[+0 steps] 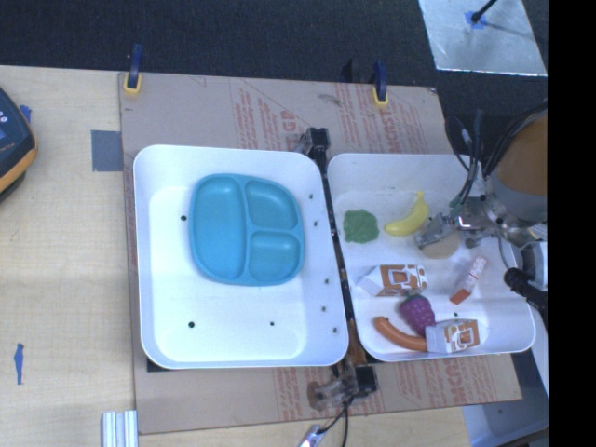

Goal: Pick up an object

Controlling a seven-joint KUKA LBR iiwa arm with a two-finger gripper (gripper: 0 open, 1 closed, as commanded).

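Several small toys are lying in the right bin. We are judging the banana — just beside the gripper — as light, stiff and slick, best pinched mid-curve. Finger state — we cannot tell.

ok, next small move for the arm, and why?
Probably lower the gripper straight down. It sits in the right bin just below the banana, apparently over a small pale object; nothing shows between its fingers, so no pick has been made.
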